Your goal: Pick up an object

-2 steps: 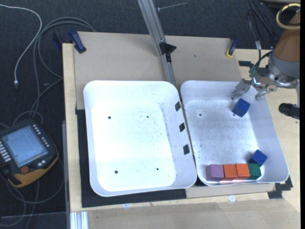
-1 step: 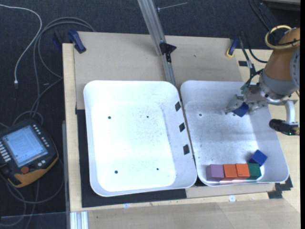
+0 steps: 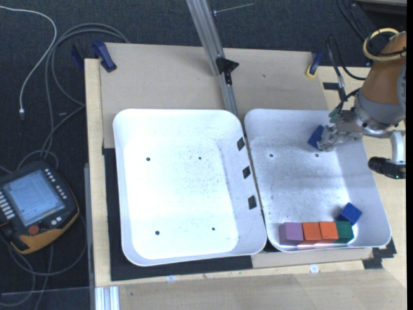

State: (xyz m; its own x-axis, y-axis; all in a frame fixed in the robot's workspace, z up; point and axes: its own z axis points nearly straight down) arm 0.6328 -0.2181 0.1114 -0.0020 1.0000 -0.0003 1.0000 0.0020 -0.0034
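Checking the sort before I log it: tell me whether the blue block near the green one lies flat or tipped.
Tipped: the blue block sits askew, leaning on the green block in the right bin.

Wooden table (image 3: 168,76) carries two white bins: left bin (image 3: 122,173), right bin (image 3: 258,128), touching along their inner edges. Blue clamps (image 3: 103,55) grip the table's far edge at both corners. Aluminium post (image 3: 203,24) rises slantwise between the bins. Teach pendant (image 3: 32,205) lies on dark carpet at left, cables (image 3: 45,50) trailing.
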